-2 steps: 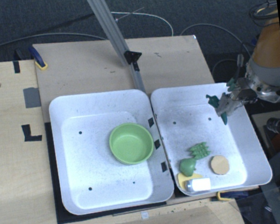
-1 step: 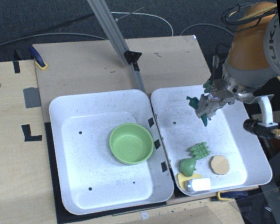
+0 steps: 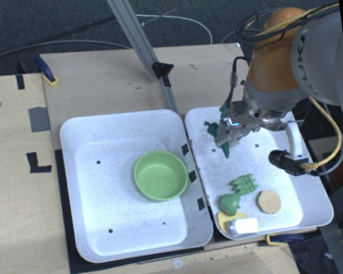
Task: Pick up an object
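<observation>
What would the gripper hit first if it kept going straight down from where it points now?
Most likely bare floor of the right bin. The gripper points down over its upper left part, apart from the green toys and tan disc nearer the front. Depth is hard to judge from this slant.

I am looking at a robotics lab bench, not a home or shop. The plywood bench top (image 3: 107, 79) carries black tape marks (image 3: 36, 162) and two white bins (image 3: 76, 177) set side by side as a test rig. Loose cables (image 3: 162, 19) trail over dark carpet behind, a metal pole (image 3: 136, 31) slants across, and the grey-and-orange industrial arm (image 3: 285, 49) reaches in.
</observation>
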Motion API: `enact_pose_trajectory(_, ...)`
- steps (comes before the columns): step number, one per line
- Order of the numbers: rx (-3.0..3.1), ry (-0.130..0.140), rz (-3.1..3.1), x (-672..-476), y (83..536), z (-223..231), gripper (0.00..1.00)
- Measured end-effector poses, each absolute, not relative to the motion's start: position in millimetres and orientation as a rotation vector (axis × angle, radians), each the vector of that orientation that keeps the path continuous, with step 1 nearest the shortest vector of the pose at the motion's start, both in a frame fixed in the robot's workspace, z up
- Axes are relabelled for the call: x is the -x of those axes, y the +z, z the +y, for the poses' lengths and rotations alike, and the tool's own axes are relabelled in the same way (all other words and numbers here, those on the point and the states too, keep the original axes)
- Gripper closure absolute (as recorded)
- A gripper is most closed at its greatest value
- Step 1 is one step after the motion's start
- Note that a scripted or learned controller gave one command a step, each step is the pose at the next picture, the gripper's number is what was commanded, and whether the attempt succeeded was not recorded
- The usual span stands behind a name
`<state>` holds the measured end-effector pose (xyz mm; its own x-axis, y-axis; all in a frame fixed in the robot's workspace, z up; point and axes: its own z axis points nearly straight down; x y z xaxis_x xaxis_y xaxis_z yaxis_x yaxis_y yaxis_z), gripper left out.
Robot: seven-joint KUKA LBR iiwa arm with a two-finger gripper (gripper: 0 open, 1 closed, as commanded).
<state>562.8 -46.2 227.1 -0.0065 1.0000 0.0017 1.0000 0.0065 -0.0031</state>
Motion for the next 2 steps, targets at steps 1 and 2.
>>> enact_pose_trajectory(1,2.212,0.003,-2.226,-565.7,218.2,1.2,1.0)
enact_pose_trajectory(2,2.211,0.0,-2.228,-567.1,230.4,58.8,1.0)
